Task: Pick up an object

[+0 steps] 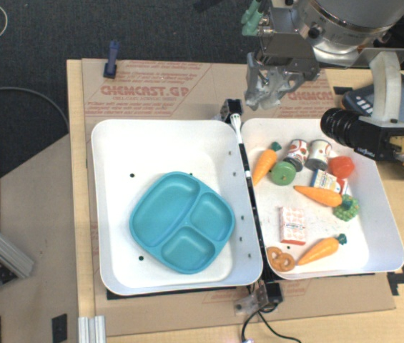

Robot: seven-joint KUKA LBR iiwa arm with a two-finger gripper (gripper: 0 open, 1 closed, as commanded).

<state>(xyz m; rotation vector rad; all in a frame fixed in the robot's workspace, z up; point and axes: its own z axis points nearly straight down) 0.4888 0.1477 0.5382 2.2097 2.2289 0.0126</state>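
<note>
The pincer (264,91) was seen raised above the far edge of the right bin (391,224), nothing held; how far it was opened could not be told. A carrot (263,165) was found below it, near the divider

Blue clip (111,58) on brown cardboard sheet (151,84) beneath two bins.

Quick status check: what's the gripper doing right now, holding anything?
Gripper: above the far edge of the right bin, nothing seen in it; open or closed cannot be told.
</note>
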